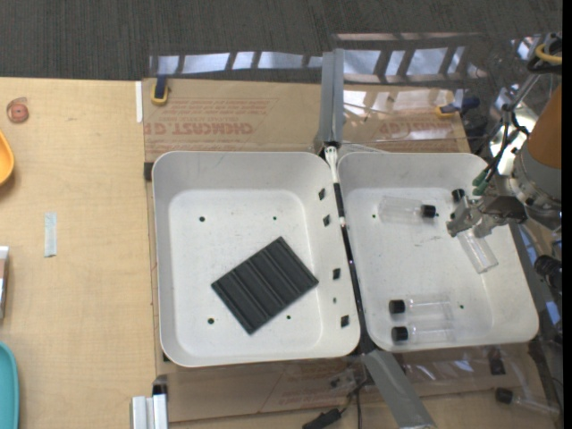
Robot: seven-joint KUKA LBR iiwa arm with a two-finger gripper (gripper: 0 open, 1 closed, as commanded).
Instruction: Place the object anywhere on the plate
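Right now, line by line:

Tool: the tool (pixel 471 224) hangs over the right part of the right bin (pixel 500 332), at the end of the grey arm (pixel 545 137) that comes in from the right edge.
Tool state: the metal tip is small and blurred against the white floor; I cannot tell how far it is open, nor whether it has hold of anything.
Nearest vial: a clear vial (pixel 480 250) lies slanted just below the tool, touching it or nearly so; which, I cannot tell.
Capped vial: a clear vial with a black cap (pixel 407 210) lies on its side left of the tool, in the upper part of the right bin, apart from the tool.
Vial pair: two clear vials with black caps (pixel 420 320) lie side by side well below the tool, near the right bin's front wall, caps pointing left.
Plate: a dark ribbed rectangular plate (pixel 265 284) lies flat and turned at a slant in the left bin (pixel 170 266), well left of the tool; nothing rests on it.
Bins: the two white bins sit side by side, touching along the middle seam.
Worktop: brown cardboard (pixel 232 119) shows behind the bins, farther from the tool, and a light wooden worktop (pixel 80 195) stretches away at far left.
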